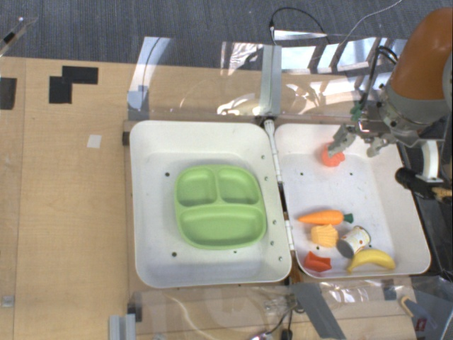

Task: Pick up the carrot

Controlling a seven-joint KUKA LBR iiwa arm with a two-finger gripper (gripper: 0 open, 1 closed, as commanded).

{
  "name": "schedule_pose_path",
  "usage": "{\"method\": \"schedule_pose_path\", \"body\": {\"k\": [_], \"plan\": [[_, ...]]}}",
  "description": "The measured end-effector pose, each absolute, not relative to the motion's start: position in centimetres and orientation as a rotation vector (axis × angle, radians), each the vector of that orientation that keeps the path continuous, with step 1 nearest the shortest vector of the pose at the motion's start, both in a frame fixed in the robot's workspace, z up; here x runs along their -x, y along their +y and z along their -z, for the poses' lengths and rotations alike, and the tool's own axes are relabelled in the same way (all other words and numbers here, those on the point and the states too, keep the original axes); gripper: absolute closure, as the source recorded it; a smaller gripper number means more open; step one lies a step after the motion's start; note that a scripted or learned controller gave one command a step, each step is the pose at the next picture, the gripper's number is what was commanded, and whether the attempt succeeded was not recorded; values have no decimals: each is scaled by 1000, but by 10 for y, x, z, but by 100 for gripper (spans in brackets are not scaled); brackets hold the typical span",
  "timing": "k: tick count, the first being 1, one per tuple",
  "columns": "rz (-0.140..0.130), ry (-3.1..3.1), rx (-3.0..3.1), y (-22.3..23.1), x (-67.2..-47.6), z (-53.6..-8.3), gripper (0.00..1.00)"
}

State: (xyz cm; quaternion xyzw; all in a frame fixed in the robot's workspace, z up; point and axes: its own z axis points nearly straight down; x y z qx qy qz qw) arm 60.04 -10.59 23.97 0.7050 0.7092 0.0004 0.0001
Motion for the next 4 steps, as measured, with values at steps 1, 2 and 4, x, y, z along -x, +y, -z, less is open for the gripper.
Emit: {"method": "schedule_pose_path", "body": {"k": [1, 2, 4], "plan": [[0, 1990, -2432, -119, -562, -106, 0], [-18, 1964, -2434, -104, -531, -90, 0], [-23, 2383, -2015, -104, -495, -91, 0]]}}
